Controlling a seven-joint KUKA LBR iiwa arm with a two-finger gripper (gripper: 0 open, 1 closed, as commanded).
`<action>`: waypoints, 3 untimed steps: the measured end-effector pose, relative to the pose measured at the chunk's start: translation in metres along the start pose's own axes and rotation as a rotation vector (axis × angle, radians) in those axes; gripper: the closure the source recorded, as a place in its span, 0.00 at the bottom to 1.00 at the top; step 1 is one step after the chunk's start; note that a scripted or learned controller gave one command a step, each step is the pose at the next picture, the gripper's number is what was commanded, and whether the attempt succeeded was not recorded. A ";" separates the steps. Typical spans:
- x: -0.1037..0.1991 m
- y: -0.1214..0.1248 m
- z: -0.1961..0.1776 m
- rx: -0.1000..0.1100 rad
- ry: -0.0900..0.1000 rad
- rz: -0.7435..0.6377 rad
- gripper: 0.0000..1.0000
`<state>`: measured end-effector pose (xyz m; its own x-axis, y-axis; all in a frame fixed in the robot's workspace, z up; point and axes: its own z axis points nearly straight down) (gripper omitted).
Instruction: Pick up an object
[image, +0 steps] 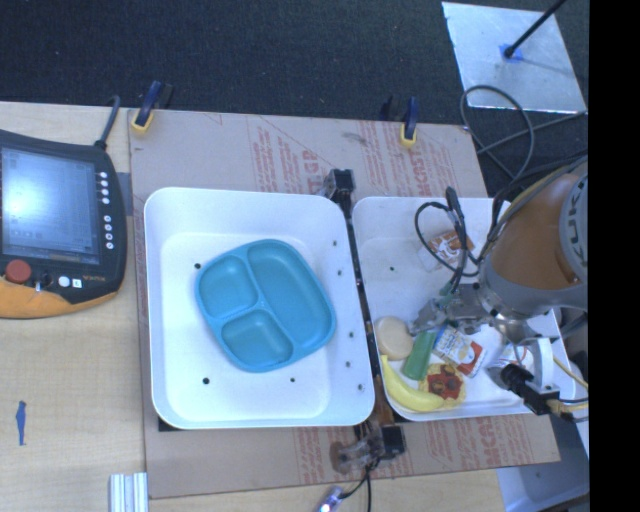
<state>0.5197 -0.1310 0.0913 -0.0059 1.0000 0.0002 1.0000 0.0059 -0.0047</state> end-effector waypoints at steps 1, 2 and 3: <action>0.011 0.070 -0.001 -0.002 0.001 0.003 0.00; -0.044 0.127 -0.005 0.000 0.000 0.002 0.00; -0.011 0.074 -0.018 -0.001 0.000 0.002 0.00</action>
<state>0.5934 -0.1414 0.1088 -0.0040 1.0000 -0.0001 1.0000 0.0040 -0.0041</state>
